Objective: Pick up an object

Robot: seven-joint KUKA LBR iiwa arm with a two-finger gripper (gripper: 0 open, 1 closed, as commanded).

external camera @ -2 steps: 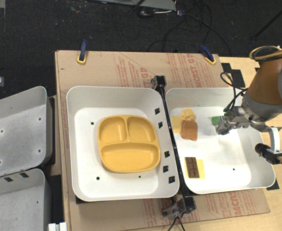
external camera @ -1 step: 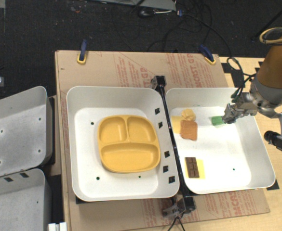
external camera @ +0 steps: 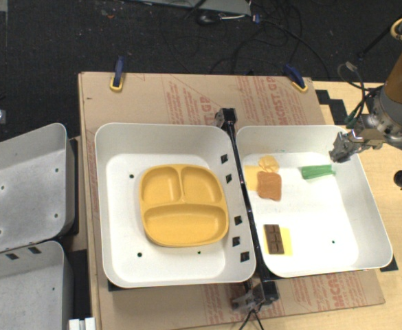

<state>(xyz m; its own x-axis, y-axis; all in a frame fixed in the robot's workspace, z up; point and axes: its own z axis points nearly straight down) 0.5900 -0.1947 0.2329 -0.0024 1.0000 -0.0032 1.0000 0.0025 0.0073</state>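
Hovering at the right bin's [external camera: 365, 205] far right rim, the gripper [external camera: 343, 150] hangs just beside a green object [external camera: 317, 172]; its grip state cannot be made out. A yellow divided tray [external camera: 184, 205] fills the left bin [external camera: 115, 184].

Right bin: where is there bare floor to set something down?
The right bin is bare between the green piece and its near wall, right of the brown-and-yellow block. Crowded along the divider: orange piece, yellow piece. The end effector hovers at the far-right corner.
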